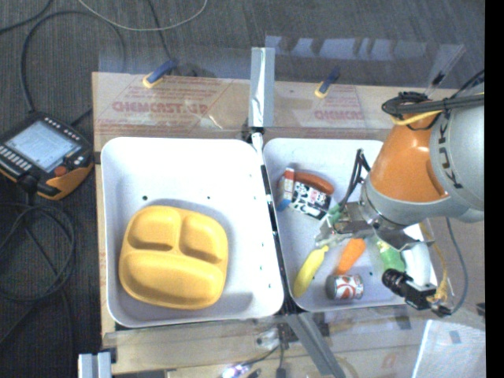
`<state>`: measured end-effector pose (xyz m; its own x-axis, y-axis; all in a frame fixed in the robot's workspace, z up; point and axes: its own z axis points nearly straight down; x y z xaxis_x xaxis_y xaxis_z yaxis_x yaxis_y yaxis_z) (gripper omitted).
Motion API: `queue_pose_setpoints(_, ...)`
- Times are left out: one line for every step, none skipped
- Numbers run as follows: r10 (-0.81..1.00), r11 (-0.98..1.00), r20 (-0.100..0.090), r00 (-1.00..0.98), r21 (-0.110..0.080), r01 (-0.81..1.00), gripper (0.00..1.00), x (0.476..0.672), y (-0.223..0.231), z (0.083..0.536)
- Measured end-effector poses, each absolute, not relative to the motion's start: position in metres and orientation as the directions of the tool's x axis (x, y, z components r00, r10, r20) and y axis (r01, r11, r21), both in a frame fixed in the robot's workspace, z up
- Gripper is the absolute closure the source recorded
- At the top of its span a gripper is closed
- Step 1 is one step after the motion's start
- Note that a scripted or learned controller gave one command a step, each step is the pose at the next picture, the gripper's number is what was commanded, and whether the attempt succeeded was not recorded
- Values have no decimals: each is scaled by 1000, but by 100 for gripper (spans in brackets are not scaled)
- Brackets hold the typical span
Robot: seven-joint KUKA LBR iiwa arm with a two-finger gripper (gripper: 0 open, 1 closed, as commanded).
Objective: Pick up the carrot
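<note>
The carrot (351,253) lies in the right bin (276,211), between a banana (309,267) and a can (346,287). The gripper (344,227) hovers just above its far end; finger state cannot be told. Likely light, stiff, smooth plastic; mid-body looks the best hold.

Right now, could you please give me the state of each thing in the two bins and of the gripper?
carrot: lying in the right bin, right at the gripper, not lifted.
banana: lying flat left of the carrot.
can: on its side near the front wall.
yellow tray: resting flat in the left bin.
gripper: low over the carrot; grip unclear.
</note>
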<state>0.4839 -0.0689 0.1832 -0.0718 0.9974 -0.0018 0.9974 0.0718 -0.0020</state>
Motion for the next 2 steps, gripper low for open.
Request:
queue_pose_setpoints(948,-317,-5,317,-1,948,100,484,-106,267)
queue_pose_setpoints(948,-317,-5,317,-1,948,0,484,-106,267)
